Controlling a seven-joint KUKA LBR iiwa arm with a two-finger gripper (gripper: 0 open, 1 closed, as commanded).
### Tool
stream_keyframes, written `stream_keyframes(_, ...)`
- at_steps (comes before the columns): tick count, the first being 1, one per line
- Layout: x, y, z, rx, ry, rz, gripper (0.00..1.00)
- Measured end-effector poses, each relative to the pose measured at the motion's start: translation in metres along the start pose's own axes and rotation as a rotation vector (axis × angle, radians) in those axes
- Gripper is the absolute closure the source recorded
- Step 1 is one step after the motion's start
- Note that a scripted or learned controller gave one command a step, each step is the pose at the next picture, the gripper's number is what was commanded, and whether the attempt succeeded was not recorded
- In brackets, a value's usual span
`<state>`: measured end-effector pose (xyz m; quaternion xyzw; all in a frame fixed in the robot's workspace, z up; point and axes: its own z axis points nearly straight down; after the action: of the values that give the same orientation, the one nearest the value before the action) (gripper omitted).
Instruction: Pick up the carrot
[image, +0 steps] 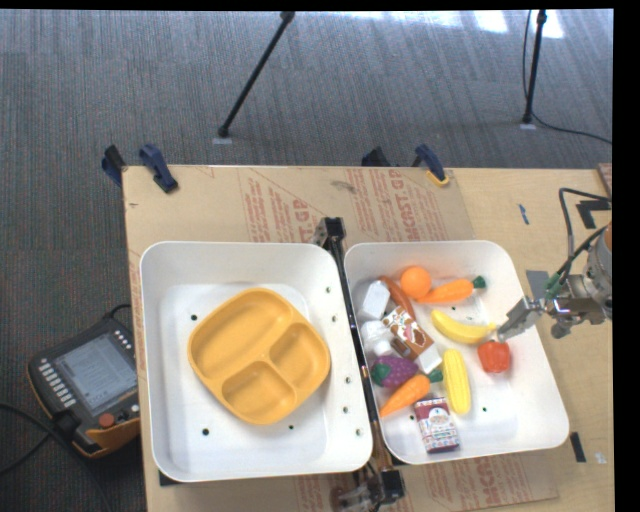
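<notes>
Currently two carrots (449, 291) (404, 395) in right bin (535, 420): upper lying near-horizontal, green end right; lower slanting, tip lower left. Gripper (520, 320) at right rim; finger state impossible to tell.

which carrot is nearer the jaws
The upper carrot, beside the orange at the bin's far side; the lower carrot lies by the grapes, farther left.

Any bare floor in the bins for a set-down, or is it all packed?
Free: left bin floor below and left of the yellow divided plate; right bin floor at its near right corner, right of the small carton and below the tomato. Crowded: the right bin's left and centre, around both carrots, banana and corn.
</notes>
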<state>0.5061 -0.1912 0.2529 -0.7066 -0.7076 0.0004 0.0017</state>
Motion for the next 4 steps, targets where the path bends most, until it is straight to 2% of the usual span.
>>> stream_keyframes(1, 0.033, -0.027, 0.162, -0.002, 0.001, 0.001, 0.0)
stream_keyframes(2, 0.087, 0.043, 0.166, 0.0, 0.0, -0.001, 0.0)
stream_keyframes(3, 0.103, -0.026, 0.166, -0.003, -0.004, 0.004, 0.0)
stream_keyframes(4, 0.082, 0.047, 0.099, -0.001, -0.001, 0.0, 0.0)
